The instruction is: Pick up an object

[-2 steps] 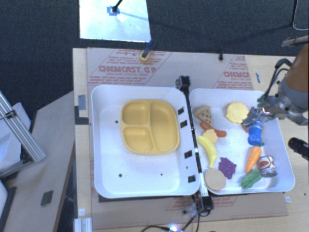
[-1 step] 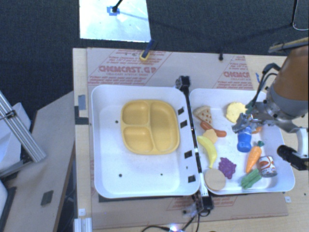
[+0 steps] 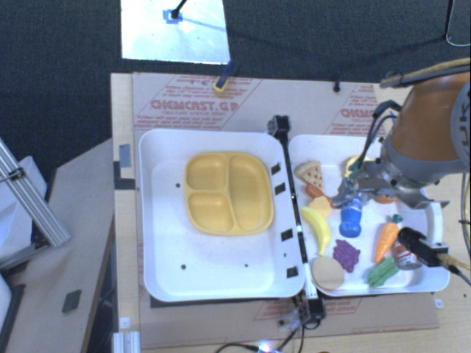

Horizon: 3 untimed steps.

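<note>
While the arm (image 3: 434, 116) reaches in from the right over the right bin (image 3: 327, 147), the gripper (image 3: 346, 194) sits low near the bin's middle, just above the blue bottle (image 3: 351, 220) in the view; can't tell if it touches it. Gripper state: can't tell wide vs narrow, too small and cluttered there, and nothing visibly held. Blue bottle is central in the right bin, w/ a banana (image 3: 319, 227) just to its left and a carrot (image 3: 385, 240) to its right. Purple grapes (image 3: 346, 254) lie right below the bottle, and a round tan bun (image 3: 328, 273) sits by the bin's front-left corner. Green veg item (image 3: 383, 273) lies below the carrot near the front rim. Pizza slice (image 3: 310, 173) is toward the back-left, w/ a small red-orange piece (image 3: 315, 191) just under it, type unclear. Yellow bit (image 3: 353, 163) peeks out behind the gripper, mostly hidden. Left bin (image 3: 162, 263) holds a yellow divided plate (image 3: 228, 193), 3 compartments, roughly centred, well apart from the gripper.
</note>
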Tool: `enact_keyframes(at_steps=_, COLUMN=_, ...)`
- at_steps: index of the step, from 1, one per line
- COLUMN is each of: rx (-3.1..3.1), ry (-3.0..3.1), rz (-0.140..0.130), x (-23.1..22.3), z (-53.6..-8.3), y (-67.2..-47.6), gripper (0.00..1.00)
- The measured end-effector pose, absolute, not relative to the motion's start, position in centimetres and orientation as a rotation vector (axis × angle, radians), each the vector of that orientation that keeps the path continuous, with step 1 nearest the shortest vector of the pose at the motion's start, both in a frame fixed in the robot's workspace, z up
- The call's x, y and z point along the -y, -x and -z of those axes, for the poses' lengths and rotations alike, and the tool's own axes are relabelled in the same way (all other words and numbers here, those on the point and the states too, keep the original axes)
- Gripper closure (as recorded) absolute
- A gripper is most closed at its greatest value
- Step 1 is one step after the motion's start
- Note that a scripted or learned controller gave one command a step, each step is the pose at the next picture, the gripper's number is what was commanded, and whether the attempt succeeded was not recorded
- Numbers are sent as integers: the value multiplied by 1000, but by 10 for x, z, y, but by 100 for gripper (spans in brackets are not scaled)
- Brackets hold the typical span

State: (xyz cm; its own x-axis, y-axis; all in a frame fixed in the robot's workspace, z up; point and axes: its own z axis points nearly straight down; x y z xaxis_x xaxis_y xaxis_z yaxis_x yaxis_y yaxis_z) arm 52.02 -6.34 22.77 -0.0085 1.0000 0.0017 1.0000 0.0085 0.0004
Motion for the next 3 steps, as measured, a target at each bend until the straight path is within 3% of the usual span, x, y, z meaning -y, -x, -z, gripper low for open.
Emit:
enact_keyframes(at_steps=1, rx=2230, ry=2211, rz=2, x=22, z=-233, y=-494, gripper=100)
enact_keyframes(at_steps=3, rx=2226, ry=2216, rz=0, x=13, z=-214, y=-494, gripper=100)
